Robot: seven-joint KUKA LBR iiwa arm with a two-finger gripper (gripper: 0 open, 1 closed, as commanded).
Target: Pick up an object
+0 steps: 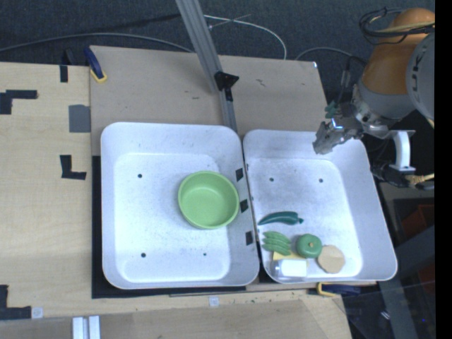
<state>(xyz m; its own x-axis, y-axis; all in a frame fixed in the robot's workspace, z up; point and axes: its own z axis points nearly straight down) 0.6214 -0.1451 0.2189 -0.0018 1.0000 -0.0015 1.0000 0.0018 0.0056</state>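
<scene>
A green bowl [208,200] sits in the left white bin [127,189]. The right bin [353,189] holds small items bunched at its near edge: a dark green pepper [281,219], a light green ridged piece [277,243], a round green piece [308,246], a tan round piece [331,259] and a pale yellow block [292,267]. My gripper [325,141] hangs over the far right corner of the right bin, well away from these items. Nothing is visible between its fingers.
A grey metal pole [205,48] slants down from the top to the gap between the bins. Cables [247,27] lie on the dark floor behind the bench. A blue and yellow clamp [94,65] sits at the board's far left corner.
</scene>
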